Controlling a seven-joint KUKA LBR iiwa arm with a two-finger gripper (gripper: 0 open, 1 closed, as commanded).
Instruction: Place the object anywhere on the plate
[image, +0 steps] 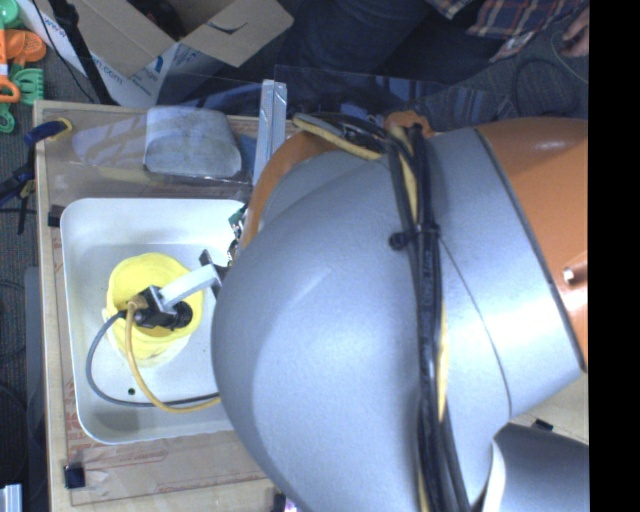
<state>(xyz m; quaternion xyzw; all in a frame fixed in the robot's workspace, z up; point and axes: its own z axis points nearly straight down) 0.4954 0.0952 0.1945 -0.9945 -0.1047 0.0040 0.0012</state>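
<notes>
A yellow plate (145, 285) lies in the left white bin (82, 235), toward its left middle. My arm's large grey body (380, 330) reaches in from the right and covers most of the view. The gripper (213, 262) sits just right of the plate, at the arm's left edge, almost wholly hidden under the arm. I see no loose object on the plate or on the bare bin floor around it.
The arm hides the right bin. A grey bundle (192, 142) rests on the bench behind the left bin, beside an upright clear strip (271, 125). A cardboard box (190, 25) stands beyond the bench. The bench's wooden edge (55, 400) runs down the left.
</notes>
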